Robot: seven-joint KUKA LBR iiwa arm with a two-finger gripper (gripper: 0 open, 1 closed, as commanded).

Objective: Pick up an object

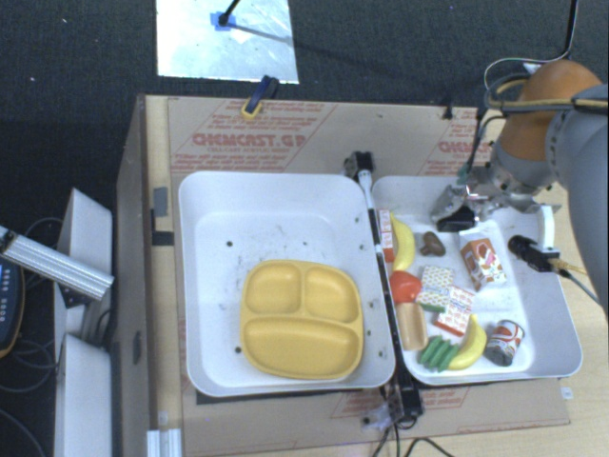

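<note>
The task names no one object, so any of the toys in the right bin (561, 336) will do. They lie crowded in its middle and near half: a banana (403, 244) along the left wall, a brown lump (433, 244) just beside it, a red-and-white carton (482, 262), a tomato (404, 286), two small printed packs (445, 298), a bread stick (412, 326), green beans (437, 352) touching a second banana (469, 343), and a dark can (503, 342) at the near right.

The claw (455, 213) hangs over the far part of this bin, near the brown lump and the carton but apart from both. Nothing sits between its fingers; whether they are spread or closed I cannot tell, as the dark tip is too small and blurred. The arm (547, 131) leans in from the right, orange band above the wrist.

The left bin (205, 255) holds a yellow divided plate (303, 319). Both bins rest on cardboard on the tabletop (285, 131).

I judge this the approach step: nothing is grasped or lifted. The next move calls for choosing a toy with room around it, such as the lump or the carton, centring over it, descending with fingers astride, then closing before lifting.
</note>
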